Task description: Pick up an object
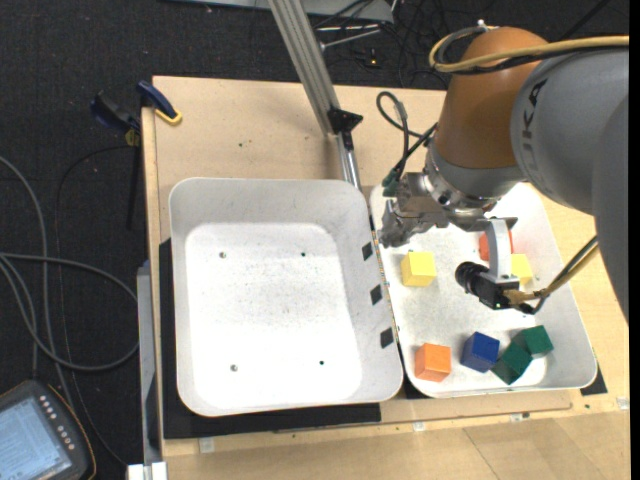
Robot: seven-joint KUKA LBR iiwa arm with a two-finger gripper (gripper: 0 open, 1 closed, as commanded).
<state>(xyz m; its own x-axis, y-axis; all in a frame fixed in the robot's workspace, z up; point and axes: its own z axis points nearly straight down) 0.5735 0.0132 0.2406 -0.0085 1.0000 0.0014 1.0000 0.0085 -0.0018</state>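
Grey KUKA arm with orange band comes in from the right, wrist hanging over the upper-left part of the right-hand shallow white plastic bin (570, 353). Two-finger gripper (395, 223) sits at the bin's left wall, near its top corner; can't tell whether it's released or clenched, too dark and foreshortened, nothing visibly caught in it. Closest candidate: small yellow cube (419, 268), just below and slightly right of the gripper, apart from it, resting flat on the bin floor, upper left of the bin. Cube shape, so no real long axis; its faces sit slightly skewed to the bin walls. Looks plain, matte, solid, probably wood or foam, easy to pinch. Other pieces along the bin's lower edge: orange cube (433, 360) lower left, blue cube (481, 350) next to it, two dark green blocks (525, 351) at lower right, touching. Second yellow block (520, 266) and a red piece (496, 240) mid-right, part hidden by a black fitting. My guess: short drop down-right onto the yellow cube.
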